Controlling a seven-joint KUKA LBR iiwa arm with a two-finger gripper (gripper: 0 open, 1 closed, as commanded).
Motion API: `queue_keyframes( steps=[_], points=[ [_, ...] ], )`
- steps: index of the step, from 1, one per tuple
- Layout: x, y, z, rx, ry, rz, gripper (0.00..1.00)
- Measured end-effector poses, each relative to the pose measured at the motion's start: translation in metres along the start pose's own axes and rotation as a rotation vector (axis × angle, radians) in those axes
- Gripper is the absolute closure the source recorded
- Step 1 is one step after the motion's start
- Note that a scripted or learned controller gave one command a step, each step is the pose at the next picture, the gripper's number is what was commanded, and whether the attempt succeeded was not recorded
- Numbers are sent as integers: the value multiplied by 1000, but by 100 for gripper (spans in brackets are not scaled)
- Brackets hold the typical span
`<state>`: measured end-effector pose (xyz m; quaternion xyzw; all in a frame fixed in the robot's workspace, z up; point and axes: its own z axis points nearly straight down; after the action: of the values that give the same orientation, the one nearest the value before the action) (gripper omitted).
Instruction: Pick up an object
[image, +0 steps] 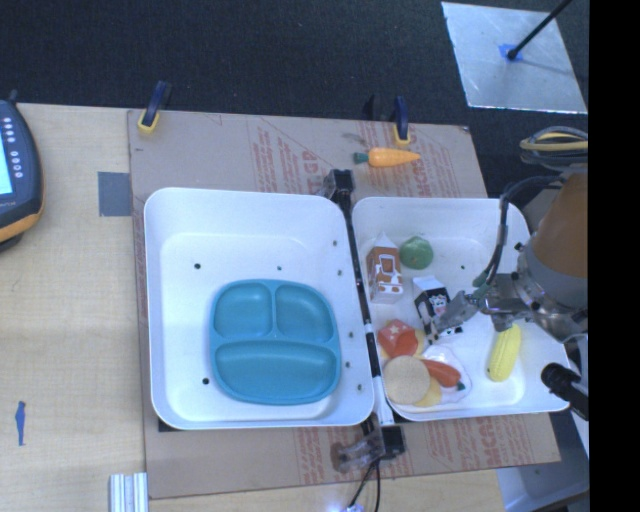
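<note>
Camera view: two white bins side by side. Left bin (180, 225) carries a blue divided plate (275, 341), lying toward its near edge. Right bin (470, 218) carries the small stuff.

Arm (560, 240) enters across the right bin's right edge. Gripper (450, 318) sits low over the middle of that bin, pointing toward the left wall. Finger state: cannot tell, the tip is dark and cluttered.

Nearest candidate: small black-and-white carton (431, 297), just beside the gripper tip on its far-left side, possibly touching; contact unclear. Judged light, stiff-sided, flat faces, so a pinch across two opposite faces should hold. Thin card may dent under a hard squeeze.

Other items in the right bin:
- Brown-and-white packet (385, 272), far-left part, near the dividing wall. Light, boxy.
- Green round item (416, 251), beside the packet toward the far edge. Smooth, likely to roll out of a pinch.
- Red piece (397, 338) and tan round disc (407, 379), near-left corner, close together with an orange piece (443, 374). Crowded; hard to get fingers around one alone.
- Yellow corn cob (504, 352), near-right part, under the wrist. Ridged, probably hard plastic; take across its narrow width.

An orange carrot (392, 156) lies on the cardboard beyond the bins' far edge.
</note>
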<state>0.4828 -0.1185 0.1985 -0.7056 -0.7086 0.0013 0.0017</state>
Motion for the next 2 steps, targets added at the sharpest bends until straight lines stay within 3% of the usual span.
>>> queue_keyframes(
  steps=[1, 2],
  points=[
    [-14, 43, 112, 5, 0, -1, 0],
    [-16, 44, 96, -1, -2, -2, 100]
  ],
)
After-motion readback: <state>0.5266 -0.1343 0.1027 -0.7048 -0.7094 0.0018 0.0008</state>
